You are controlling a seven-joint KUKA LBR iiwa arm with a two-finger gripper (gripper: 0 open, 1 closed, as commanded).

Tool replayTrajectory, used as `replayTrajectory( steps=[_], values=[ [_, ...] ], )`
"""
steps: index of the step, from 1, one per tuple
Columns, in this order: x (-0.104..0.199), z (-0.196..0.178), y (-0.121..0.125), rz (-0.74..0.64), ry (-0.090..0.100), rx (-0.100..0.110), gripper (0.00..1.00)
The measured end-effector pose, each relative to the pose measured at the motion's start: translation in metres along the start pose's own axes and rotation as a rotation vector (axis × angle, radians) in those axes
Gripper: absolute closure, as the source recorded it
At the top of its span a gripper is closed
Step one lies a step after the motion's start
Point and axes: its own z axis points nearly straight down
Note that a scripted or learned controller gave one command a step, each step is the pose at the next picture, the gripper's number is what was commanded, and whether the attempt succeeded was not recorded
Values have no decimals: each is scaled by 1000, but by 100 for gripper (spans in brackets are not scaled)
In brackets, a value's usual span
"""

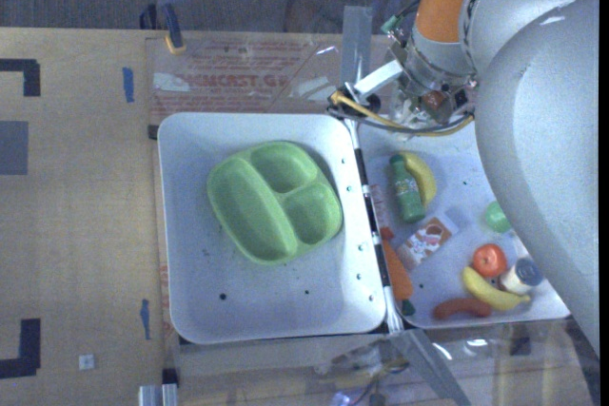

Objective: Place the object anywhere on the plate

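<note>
1. My tool [425,102] hangs over the far edge of the right bin [457,181], just below the orange band on my arm [533,62]; I cannot tell from this angle how it stands or whether anything sits in it.
2. The green plate [274,201], split into three compartments, lies in the left bin [181,204], a little toward the far side, and none of the objects lies on it.
3. The objects all lie in the right bin. A green bottle [406,188] rests near the far left corner, overlapping a yellow banana [424,176] just beside it.
4. Nearer the middle lies a small flat packet [426,241] with a red and white print.
5. An orange carrot [397,273] lies along the bin's left wall, its green tip toward the near side.
6. At the near right I see a red tomato [488,259], a second banana [493,292] touching it, a small white bottle [522,275] with a dark cap, and a reddish sausage [460,308] by the near wall.
7. A pale green piece [496,216] shows at the edge of my arm, partly hidden.
8. The table [76,204] to the left carries blue and black tape marks.
</note>
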Motion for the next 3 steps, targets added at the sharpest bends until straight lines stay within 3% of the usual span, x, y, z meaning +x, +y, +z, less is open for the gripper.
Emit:
replayTrajectory(
  steps=[1,2,3],
  values=[
    [10,-16,-40,-26,-2,1,100],
    [27,-12,-62,23,1,1,100],
    [43,-126,-83,203,4,0,100]
  ],
)
